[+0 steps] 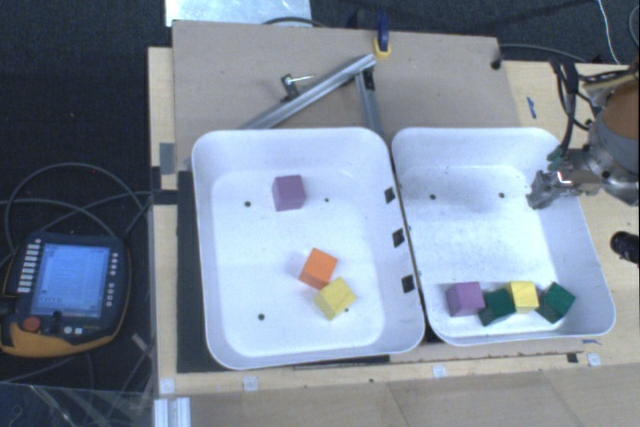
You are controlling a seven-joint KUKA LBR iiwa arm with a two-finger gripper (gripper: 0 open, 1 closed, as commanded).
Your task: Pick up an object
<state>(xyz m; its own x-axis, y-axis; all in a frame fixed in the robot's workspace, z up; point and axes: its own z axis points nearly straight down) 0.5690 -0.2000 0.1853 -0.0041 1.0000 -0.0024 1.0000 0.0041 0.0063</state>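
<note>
Gripper [548, 187] hangs over the right bin's [560, 330] far edge; I cannot tell if it's open. Blocks [510, 300] sit along that bin's near side.

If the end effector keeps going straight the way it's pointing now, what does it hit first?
The end effector sits over the right bin's right rim, apparently pointing down and left. It would probably meet that bin's bare floor first; the blocks lie nearer the front. Depth is unclear.
</note>
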